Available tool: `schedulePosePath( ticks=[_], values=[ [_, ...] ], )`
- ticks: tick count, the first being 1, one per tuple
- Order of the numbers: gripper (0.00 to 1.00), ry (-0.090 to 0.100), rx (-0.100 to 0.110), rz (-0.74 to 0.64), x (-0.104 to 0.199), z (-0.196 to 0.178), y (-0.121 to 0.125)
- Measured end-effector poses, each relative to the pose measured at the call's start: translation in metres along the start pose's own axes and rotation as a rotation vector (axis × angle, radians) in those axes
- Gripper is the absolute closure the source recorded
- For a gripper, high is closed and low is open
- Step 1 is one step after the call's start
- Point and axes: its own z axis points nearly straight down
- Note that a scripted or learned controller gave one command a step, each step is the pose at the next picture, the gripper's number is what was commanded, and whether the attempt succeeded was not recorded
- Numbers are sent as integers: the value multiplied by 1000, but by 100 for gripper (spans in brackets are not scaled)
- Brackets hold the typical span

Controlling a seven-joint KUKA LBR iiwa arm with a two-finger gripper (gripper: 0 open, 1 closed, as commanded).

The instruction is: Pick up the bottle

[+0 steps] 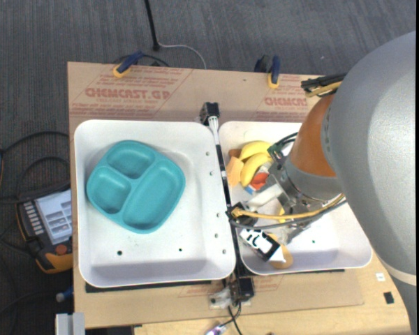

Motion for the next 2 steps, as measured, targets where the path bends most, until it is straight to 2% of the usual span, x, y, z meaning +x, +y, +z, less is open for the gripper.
schedulePosePath(
  ticks=[1, 2],
  values=[
    [0, 0, 0, 166, 8, 0, -19],
    [0, 4, -2, 179, 8, -161, 16]
  ],
)
